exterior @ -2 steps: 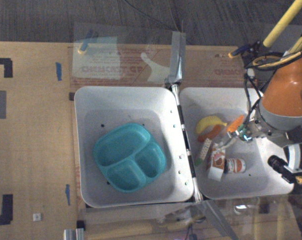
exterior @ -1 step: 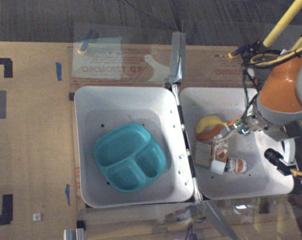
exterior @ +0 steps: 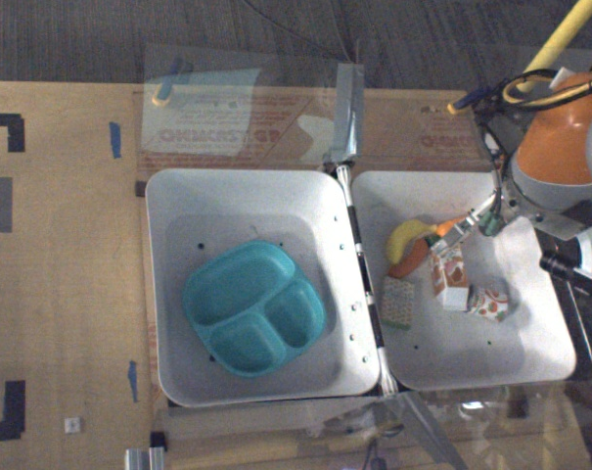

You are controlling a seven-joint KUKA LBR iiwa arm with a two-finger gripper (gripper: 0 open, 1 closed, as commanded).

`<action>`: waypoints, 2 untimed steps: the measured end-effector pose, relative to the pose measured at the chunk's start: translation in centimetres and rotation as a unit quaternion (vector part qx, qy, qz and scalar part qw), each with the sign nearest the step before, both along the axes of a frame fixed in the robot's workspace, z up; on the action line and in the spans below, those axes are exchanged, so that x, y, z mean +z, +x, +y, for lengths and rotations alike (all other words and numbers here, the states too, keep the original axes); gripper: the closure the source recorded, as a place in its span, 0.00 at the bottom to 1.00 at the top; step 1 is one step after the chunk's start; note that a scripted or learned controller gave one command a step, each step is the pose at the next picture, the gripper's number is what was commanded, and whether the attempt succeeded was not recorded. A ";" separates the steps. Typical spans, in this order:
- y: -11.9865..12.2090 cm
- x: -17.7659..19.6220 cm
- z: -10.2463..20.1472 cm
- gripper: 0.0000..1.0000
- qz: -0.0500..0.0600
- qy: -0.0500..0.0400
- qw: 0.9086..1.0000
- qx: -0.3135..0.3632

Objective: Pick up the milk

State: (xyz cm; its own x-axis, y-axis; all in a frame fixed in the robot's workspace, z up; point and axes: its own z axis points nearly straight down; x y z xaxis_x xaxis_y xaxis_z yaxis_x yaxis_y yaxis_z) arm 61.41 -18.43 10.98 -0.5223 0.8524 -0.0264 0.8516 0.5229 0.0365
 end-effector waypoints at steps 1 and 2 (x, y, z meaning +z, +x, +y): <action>-4.6 0.0 -0.9 0.00 -0.007 -0.001 0.999 -0.033; -8.4 0.0 -1.4 0.00 -0.009 -0.003 0.999 -0.042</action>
